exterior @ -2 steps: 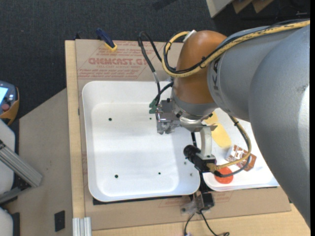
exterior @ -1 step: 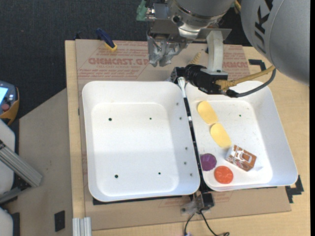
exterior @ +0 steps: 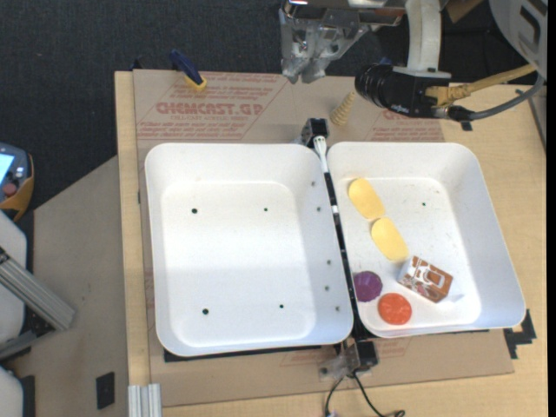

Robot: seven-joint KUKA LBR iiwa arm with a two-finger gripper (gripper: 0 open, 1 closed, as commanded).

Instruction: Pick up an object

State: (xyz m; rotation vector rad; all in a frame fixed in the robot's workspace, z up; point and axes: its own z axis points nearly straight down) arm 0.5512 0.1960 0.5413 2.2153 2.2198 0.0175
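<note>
An orange round piece (exterior: 394, 308) and a purple one (exterior: 367, 286) are lying at the near edge of the right bin (exterior: 486, 198), with a brown carton (exterior: 426, 280) and two yellow ovals (exterior: 377, 219) running near-to-far, while the gripper (exterior: 303, 63) is hovering beyond the bins' far rim, holding nothing, the objects lying nearward and rightward of it.

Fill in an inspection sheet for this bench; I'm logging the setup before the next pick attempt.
Surface: bench bearing left bin and right bin, side by side.
Job's things: in the right bin, two yellow pieces, purple ball, orange ball, brown carton.
Clutter: blue-yellow clamp on the bench's far edge.
Grippers: gripper raised beyond the bins, nothing held.
Cables: cable at the near edge.
Surroundings: dark carpet.
</note>
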